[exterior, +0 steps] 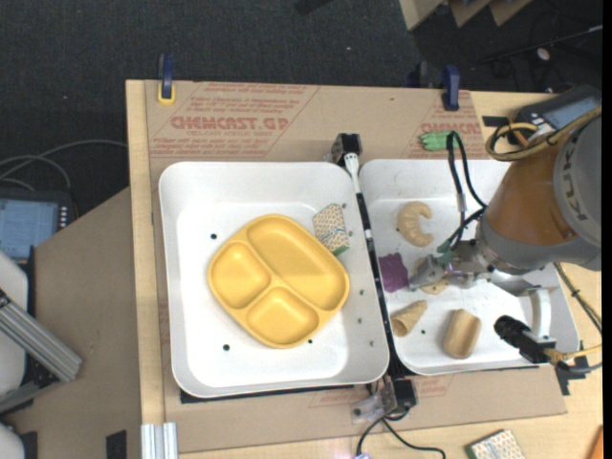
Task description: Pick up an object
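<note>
We could not resolve the gripper (435, 277) clearly: it sat low in the right bin (564, 306), largely masked by the arm's (535, 208) grey wrist and orange band, and whether it was wide or narrow could not be told. A small pale item lay at its tip, too blurred to identify, and we could not say whether it was touching or merely beside it. Just left of the gripper a purple block (392, 271) lay near the bin's left wall, long axis running roughly top to bottom of the view. Above it a tan croissant-shaped piece (415, 222) curved with its open side to the left. Below, a tan cone (408, 316) lay on its side, long axis slanted, narrow end toward the lower left; beside it a tan cylinder (460, 333) lay tilted, axis nearly upright in the view. In the left bin (186, 256) a yellow three-compartment plate (277, 280) lay diagonally, and a patterned scrap (331, 226) was just beside its upper right edge. Both bins rested on the tabletop (143, 161), on brown printed cardboard.
</note>
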